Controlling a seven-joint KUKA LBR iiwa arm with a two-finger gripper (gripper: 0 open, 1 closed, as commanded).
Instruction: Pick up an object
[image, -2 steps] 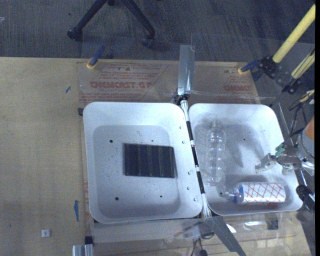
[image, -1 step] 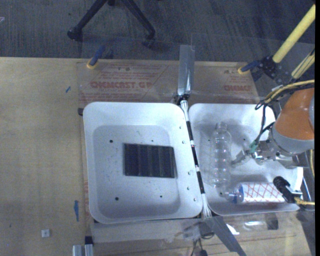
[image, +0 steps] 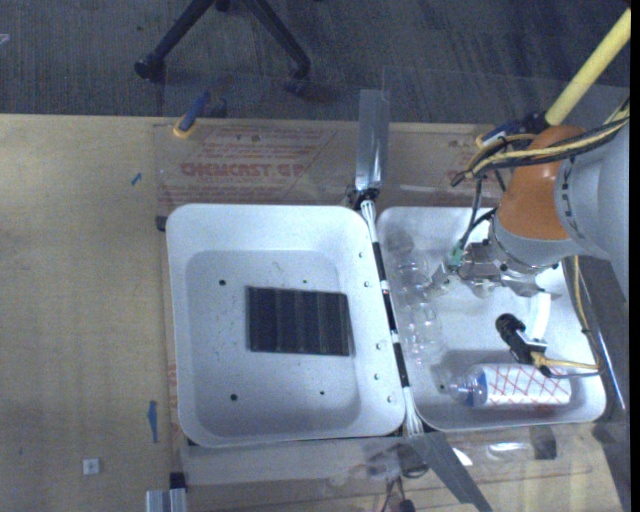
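A wooden counter (image: 80, 300) holds two white bins. The left bin (image: 200, 250) contains a dark ribbed mat (image: 299, 321). The right bin (image: 590, 400) holds clear plastic cups (image: 412, 290) along its left wall and a bottle (image: 515, 385) with a red crisscross label near its front. The end effector (image: 478, 268) hangs over this bin; its opening cannot be made out.

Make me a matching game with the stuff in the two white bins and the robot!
Things:
1. dark ridged panel
2. bottle with the red crisscross label
3. clear plastic cups
4. orange band

Places:
A. along the right bin's left side
B. on the arm
C. middle of the left bin
D. lying at the right bin's near edge

Pairs: 1-C, 2-D, 3-A, 4-B
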